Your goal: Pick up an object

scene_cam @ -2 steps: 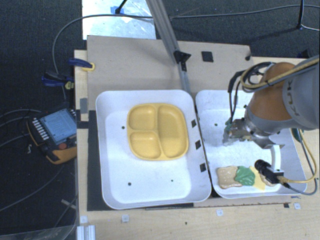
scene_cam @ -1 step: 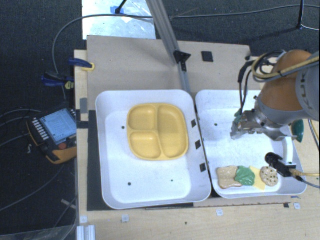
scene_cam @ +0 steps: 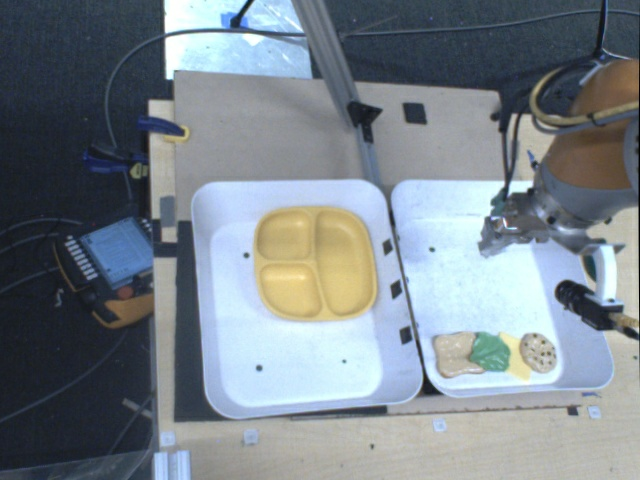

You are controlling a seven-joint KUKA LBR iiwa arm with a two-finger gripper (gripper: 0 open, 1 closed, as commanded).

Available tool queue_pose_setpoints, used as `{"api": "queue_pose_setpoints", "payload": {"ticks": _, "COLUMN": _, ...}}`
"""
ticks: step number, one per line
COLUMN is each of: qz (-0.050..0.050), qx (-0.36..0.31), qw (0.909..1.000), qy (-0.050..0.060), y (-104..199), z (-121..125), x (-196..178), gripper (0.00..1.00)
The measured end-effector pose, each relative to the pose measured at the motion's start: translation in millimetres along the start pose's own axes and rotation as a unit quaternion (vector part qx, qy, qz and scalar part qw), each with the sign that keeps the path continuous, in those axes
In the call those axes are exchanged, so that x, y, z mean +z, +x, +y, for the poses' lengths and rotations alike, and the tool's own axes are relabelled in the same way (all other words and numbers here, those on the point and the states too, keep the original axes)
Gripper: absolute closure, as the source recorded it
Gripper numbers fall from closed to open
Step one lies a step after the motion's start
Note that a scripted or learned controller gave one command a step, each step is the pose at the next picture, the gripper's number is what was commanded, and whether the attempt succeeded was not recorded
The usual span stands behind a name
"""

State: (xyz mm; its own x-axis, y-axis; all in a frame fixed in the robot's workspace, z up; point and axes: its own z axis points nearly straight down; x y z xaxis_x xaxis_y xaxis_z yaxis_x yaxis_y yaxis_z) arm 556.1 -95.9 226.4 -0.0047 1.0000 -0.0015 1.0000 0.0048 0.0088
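Hovering with nothing between them, fingers [scene_cam: 497,236] of unclear spread sit well above the sandwich [scene_cam: 487,354].

one fixed camera looks down aslant on both white bins [scene_cam: 215,368].

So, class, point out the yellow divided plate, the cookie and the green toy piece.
yellow divided plate [scene_cam: 316,264], camera view, centre ridge where the compartments meet.
cookie [scene_cam: 539,351], camera view, middle of its speckled top.
green toy piece [scene_cam: 490,351], camera view, middle of its surface.
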Motion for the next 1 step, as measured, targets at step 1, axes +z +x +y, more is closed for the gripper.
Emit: {"api": "queue_pose_setpoints", "payload": {"ticks": 1, "qz": 0.001, "qx": 0.0, "qw": 1.0, "qy": 0.003, "y": 0.0, "z": 0.9, "x": -2.2, "gripper": 1.0}}
